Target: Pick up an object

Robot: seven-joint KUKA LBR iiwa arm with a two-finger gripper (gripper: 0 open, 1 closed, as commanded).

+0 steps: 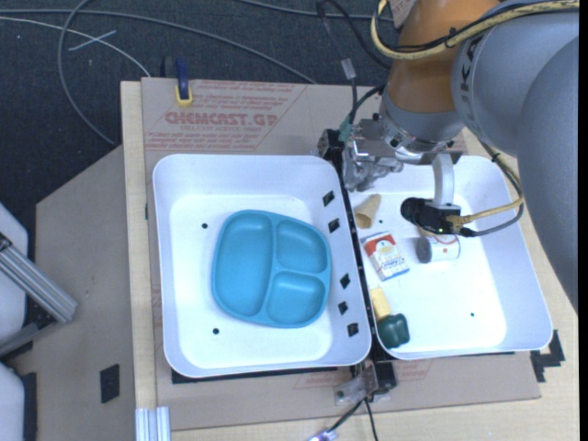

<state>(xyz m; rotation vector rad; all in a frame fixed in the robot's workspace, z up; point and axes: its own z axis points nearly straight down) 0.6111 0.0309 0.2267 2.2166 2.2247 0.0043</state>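
blue tray (271, 269) crowds the left bin (181, 200); right bin (496, 312) seems open along its outer side.

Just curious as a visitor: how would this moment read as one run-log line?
pincer: over right bin, near tan cone | tan cone, red-white packet: lying in right bin | blue plate: in left bin

Left bin (173, 246): white, black dots. Plate (271, 269): plain light blue. Right bin (482, 288): white. Cone (367, 211): tan. Carton (387, 256): red and white. Small object (387, 321): yellow, green end. Cardboard (220, 118): brown, red lettering.
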